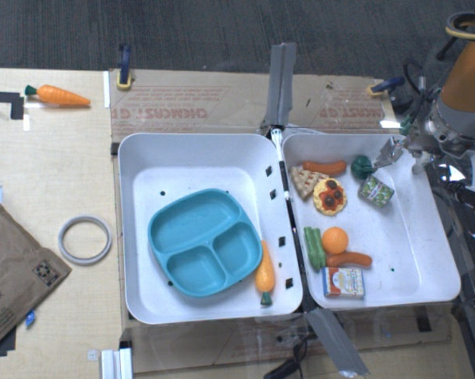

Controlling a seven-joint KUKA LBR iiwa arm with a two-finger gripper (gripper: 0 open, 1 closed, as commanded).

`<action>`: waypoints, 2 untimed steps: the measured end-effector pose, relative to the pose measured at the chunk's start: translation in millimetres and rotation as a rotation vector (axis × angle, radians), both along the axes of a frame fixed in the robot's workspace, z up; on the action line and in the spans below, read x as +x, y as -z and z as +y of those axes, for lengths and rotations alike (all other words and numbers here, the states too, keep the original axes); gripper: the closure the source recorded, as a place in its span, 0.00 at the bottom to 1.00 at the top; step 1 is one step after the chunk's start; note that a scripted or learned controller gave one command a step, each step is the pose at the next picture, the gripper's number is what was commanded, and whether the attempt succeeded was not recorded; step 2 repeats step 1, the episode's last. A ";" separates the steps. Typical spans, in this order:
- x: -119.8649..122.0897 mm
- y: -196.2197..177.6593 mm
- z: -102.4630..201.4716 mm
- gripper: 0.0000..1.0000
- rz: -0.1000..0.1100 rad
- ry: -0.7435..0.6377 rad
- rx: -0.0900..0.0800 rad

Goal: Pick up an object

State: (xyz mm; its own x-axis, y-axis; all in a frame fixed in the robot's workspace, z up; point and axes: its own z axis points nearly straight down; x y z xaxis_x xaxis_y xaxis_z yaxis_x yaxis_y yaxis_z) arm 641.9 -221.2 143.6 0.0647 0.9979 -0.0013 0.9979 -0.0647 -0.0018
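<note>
While the gripper (401,150) hangs over the right bin's (427,235) far corner, finger state unclear — green packet (376,191) just beside it, broccoli (362,165) nearby.

Looks like a robotics lab, not anyone's kitchen. Two white bins (134,212) sit side by side on a plywood bench (47,172), on cardboard (197,101) that spring clamps (124,69) pin down behind them. The food in the right bin is toy stuff (a plastic pizza slice (304,181), a tiny carton (344,282)). A grey-and-orange arm (462,93) reaches in right of the bins, cables trailing off it.
</note>
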 end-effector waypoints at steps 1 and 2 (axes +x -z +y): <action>-20.3 52.3 38.2 0.00 0.000 -0.064 0.001; -20.3 52.3 38.2 0.00 0.000 -0.064 0.001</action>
